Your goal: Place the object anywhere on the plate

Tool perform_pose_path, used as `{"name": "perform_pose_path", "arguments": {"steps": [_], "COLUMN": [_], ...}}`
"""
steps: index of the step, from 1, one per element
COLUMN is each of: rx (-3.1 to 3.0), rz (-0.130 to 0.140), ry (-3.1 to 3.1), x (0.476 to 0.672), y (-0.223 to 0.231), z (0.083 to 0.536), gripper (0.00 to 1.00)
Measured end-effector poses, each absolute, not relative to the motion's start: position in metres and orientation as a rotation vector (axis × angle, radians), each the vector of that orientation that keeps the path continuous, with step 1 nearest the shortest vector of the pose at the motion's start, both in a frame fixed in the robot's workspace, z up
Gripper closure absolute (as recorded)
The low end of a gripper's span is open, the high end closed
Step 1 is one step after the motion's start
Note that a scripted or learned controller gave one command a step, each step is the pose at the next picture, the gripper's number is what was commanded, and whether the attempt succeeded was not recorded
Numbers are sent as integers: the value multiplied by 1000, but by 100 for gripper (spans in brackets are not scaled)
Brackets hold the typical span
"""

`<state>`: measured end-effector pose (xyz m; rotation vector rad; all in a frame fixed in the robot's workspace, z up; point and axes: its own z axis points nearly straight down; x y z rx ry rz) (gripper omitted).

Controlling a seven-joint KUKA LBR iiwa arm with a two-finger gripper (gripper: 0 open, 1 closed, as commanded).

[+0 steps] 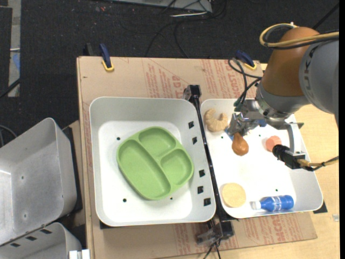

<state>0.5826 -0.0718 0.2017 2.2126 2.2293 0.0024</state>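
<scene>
Smooth white plastic bins (102, 117) sit on a matt brown cardboard sheet (156, 72) at frame centre. The green plate (154, 162), left of centre, looks like matt moulded plastic; at lower right, a glossy blue plastic bottle (276, 203).

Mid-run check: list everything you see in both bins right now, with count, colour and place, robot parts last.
plate: 1, green, three compartments, in left bin
brown drumstick-shaped item: 1, right bin, just below the gripper
beige lumpy item: 1, right bin, far left corner
pink item: 1, right bin, right side
tan round item: 1, right bin, near edge
bottle: 1, blue, lying at near edge
gripper: 1, above the right bin
</scene>
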Motion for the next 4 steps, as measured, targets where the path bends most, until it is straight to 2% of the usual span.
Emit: {"name": "perform_pose_path", "arguments": {"steps": [1,2,3,4], "rx": [2212,2213,2211,2213], "rz": [4,3,6,3], "ry": [2231,2230,2231,2229], "x": [596,600,614,630], "y": [-9,39,94,145], "z": [204,213,229,220], "gripper": [100,100,100,100]}}
